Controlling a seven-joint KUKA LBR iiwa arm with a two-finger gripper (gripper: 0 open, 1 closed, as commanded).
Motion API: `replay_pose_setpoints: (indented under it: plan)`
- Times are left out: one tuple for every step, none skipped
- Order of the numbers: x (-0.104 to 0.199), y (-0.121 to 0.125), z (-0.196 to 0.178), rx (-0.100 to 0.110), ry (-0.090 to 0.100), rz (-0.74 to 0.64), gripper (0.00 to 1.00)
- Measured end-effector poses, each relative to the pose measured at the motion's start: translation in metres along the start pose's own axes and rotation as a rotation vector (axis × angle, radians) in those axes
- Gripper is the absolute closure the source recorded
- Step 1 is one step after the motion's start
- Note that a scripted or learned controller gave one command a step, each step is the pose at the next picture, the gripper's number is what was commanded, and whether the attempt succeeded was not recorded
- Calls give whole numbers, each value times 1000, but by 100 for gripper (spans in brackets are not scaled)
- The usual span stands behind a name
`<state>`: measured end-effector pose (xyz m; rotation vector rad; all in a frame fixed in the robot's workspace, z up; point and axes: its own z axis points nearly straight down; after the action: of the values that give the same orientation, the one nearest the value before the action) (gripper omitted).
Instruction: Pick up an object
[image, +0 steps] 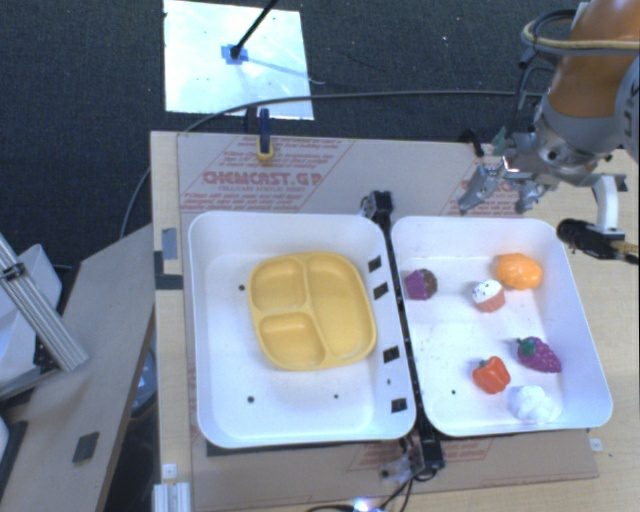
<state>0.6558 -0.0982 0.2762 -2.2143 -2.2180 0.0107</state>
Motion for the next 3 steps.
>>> replay_pose_setpoints:
  plan:
    - [0,2,-8,-12,-1,-2,0]
    - [5,0,35,-9,-1,-1,0]
    - [-2,-6,82,-9,-1,1,0]
